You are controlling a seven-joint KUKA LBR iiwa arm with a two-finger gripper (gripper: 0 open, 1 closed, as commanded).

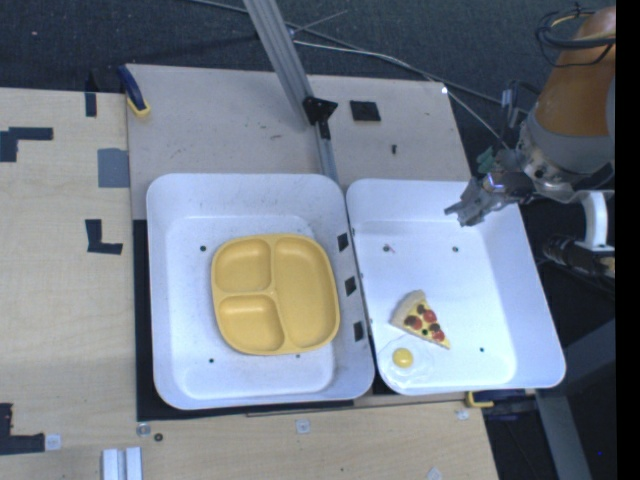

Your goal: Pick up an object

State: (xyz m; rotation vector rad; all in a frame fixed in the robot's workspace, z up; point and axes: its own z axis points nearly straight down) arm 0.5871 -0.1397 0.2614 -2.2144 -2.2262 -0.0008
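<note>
Right bin [500, 298] holds pizza slice [421, 320], yellow disc [402, 358].

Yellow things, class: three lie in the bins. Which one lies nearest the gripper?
The pizza slice in the right bin: it has red toppings and lies closer to the gripper than the small yellow round piece or the yellow divided plate.

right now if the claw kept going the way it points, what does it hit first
Probably the bare floor of the right shallow white bin: the claw points down-left over its upper part, well short of the toy pizza slice. Depth is unclear.
</note>
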